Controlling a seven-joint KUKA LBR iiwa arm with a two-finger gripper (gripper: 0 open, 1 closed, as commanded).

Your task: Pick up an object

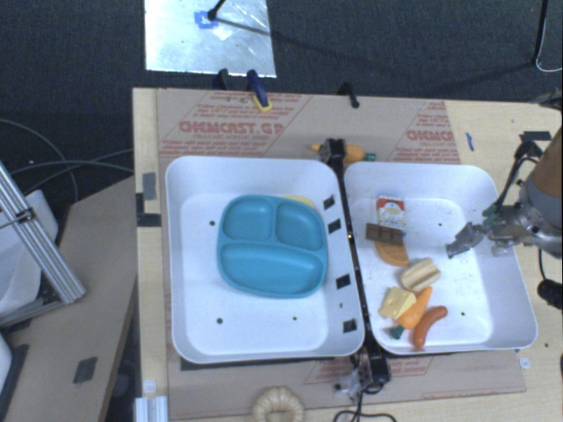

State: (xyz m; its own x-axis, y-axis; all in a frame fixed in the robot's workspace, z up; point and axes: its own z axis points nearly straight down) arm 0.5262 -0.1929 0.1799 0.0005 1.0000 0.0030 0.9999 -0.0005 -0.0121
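- A cluster of small toy food items lies in the right-hand shallow white bin (506, 323), toward its left and lower part: a small red-and-white carton (391, 212), a dark brown chocolate-like bar (384, 233) just below it and resting on a flat tan oval piece (393, 252), a pale bread-roll shape (420, 274), a yellow wedge like cheese (397, 303), an orange carrot-like stick (417, 306) and an orange-brown sausage shape (429, 324).
- The roll, wedge, carrot and sausage sit close together, touching or nearly so; the carton is a little apart, nearer the bin's upper rim.
- The grey end effector (461, 243) hangs over the right bin, near the roll and to its right, with nothing between its fingers; I cannot tell whether they are spread or closed.
- The arm (541, 209) comes in from the right edge across the bin's right rim.
- The left-hand shallow white bin (189, 323) holds a blue plastic divided plate (271, 244) with three compartments, lying flat near its middle; a yellow item (302, 200) peeks from behind the plate's upper edge.
- Both bins rest side by side on a brown cardboard sheet with red lettering (230, 127) on the worktop (106, 236).
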